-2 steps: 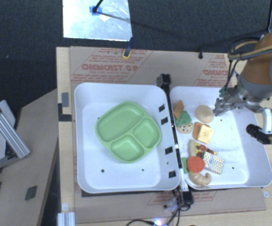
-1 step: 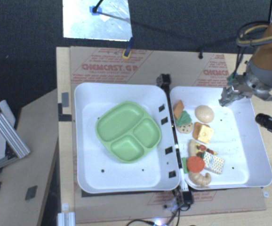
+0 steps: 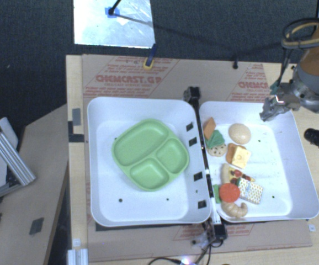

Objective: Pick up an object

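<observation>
Leftmost, the worktop (image 3: 49, 148) shows a bare tan strip beside the bins, with a metal frame (image 3: 5, 153) leaning across its far left edge. Next comes the left bin (image 3: 101, 203), shallow and white, holding one green divided plate (image 3: 150, 154) that sits a little right of centre and turned at an angle; white floor shows all round it, widest along the bin's left wall and near edge. Between the two bins runs a black divider (image 3: 201, 159) with small clips, its top end just above the bins' far rims.

Right of that, the right bin (image 3: 292, 164) keeps its load packed against its left wall: an orange piece (image 3: 209, 128) at the top, a green-and-cream piece (image 3: 217, 143) below it, a round tan egg-like object (image 3: 239, 133) beside them, a yellow wedge (image 3: 238, 155), a red round piece (image 3: 229, 192), a patterned block (image 3: 250, 191) and a tan croissant shape (image 3: 235, 209) near the front rim. These lie touching or just beside one another. The right half of this bin's floor is open white, from the far rim to the near one.

At the far right, the gripper (image 3: 271, 110) hangs over the bin's far-right corner, well apart from the pile and close to the rim; nothing shows between its fingers, and whether they are spread or closed I cannot tell.
</observation>
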You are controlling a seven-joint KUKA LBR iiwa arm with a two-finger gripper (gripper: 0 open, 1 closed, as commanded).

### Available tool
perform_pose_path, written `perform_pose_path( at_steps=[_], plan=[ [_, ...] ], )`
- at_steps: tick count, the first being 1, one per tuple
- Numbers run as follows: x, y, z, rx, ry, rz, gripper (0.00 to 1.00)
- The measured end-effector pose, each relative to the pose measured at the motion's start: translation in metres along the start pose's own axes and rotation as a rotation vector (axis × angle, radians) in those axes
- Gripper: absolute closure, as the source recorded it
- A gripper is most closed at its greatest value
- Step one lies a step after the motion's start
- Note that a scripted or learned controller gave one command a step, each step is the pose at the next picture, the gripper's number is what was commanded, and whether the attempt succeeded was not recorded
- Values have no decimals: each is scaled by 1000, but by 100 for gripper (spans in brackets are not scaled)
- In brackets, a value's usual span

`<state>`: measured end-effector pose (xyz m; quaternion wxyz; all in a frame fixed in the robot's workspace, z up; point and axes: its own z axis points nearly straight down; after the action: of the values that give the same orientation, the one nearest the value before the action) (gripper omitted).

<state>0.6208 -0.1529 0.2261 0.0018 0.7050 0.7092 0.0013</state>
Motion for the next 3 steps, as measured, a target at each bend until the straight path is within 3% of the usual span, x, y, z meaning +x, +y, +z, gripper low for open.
perform_pose_path(
  at_steps=[3],
  plan=[
    [140,-79,-2,5,4,-4,100]
  ],
)
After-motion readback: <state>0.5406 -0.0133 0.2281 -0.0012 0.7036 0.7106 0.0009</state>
